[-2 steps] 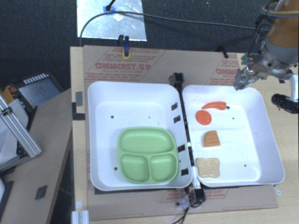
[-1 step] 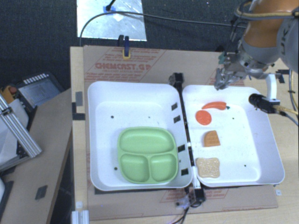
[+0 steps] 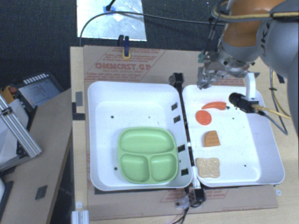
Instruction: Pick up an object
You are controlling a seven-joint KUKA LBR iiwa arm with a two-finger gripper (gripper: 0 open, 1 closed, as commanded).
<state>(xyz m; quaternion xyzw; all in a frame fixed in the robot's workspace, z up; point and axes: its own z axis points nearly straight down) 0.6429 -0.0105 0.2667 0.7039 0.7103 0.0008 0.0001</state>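
Camera view: left bin point(image 3: 100, 101) holds a green tray point(image 3: 147, 154); end effector point(image 3: 204, 84), grip unclear, above right bin point(image 3: 261, 146).

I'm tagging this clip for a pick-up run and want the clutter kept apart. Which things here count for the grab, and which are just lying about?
For the job:
gripper
right bin
red curved piece
red round slice
orange wedge
toast slice

Lying about:
green divided plate in the left bin
black clips on the divider
yellow clamp
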